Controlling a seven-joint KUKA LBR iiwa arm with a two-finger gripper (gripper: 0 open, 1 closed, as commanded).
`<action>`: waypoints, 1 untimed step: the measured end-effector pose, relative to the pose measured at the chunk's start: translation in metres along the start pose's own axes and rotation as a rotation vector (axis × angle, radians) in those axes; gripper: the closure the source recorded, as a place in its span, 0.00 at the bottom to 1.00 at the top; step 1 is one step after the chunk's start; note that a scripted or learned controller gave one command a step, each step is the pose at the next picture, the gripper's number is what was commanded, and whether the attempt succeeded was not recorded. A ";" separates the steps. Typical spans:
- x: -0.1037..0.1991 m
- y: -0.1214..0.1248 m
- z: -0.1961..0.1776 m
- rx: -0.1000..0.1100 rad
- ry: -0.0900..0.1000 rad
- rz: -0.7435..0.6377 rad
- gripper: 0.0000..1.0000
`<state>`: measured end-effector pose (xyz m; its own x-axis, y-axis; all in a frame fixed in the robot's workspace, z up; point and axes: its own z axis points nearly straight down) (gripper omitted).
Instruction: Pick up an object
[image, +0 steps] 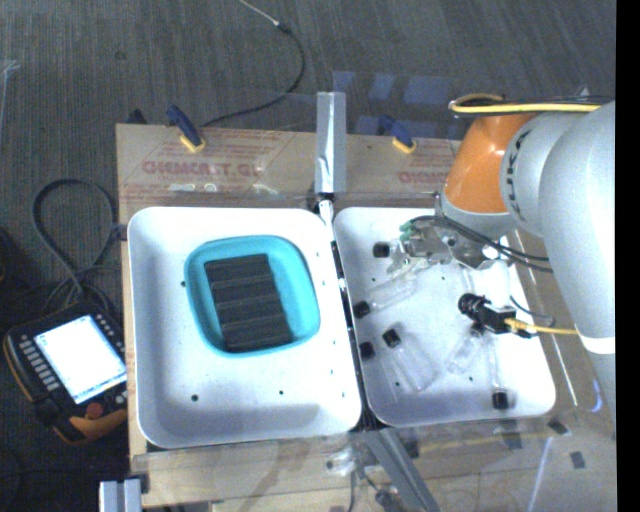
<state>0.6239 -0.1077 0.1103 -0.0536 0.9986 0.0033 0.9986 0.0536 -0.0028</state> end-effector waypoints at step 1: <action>0.009 0.039 -0.115 -0.004 -0.005 -0.059 1.00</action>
